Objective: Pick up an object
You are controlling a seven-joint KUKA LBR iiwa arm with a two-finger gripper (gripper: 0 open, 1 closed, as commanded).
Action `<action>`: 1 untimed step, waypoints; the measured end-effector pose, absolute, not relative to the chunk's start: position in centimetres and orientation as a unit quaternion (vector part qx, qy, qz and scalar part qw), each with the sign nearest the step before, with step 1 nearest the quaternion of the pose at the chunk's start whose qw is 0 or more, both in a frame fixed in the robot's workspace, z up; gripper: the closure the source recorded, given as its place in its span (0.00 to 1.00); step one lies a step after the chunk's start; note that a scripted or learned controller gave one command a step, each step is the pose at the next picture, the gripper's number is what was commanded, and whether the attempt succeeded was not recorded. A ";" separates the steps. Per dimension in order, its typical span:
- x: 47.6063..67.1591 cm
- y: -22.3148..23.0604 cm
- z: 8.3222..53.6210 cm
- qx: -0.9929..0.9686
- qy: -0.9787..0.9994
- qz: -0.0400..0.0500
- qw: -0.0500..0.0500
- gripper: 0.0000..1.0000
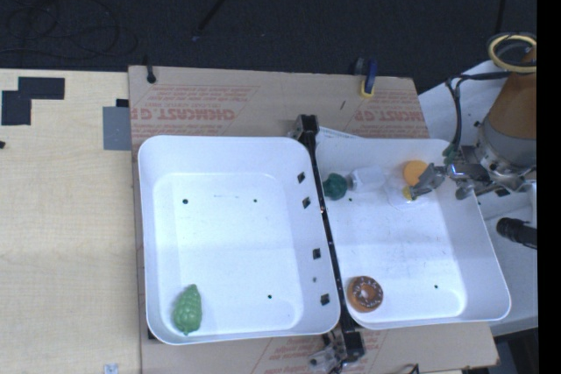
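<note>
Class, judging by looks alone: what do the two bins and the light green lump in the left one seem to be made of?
Bins: probably moulded plastic, smooth and slightly glossy; rounded corners and soft light reflections on the floor suggest this.
Light green lump: matte with a bumpy, knobbly surface, perhaps rubber or soft plastic; the view cannot settle which.

even, fairly bright light from above whitens both bins, with mild glare on their floors and soft grey shading along the inner walls. the far background is dark, almost black. the picture is soft and low in detail; small things look slightly blurred.
</note>
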State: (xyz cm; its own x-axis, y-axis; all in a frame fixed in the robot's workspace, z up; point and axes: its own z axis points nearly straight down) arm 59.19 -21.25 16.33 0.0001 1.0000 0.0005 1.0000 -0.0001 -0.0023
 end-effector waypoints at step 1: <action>59.2 -21.3 16.3 -0.707 -0.707 0.001 0.001 0.00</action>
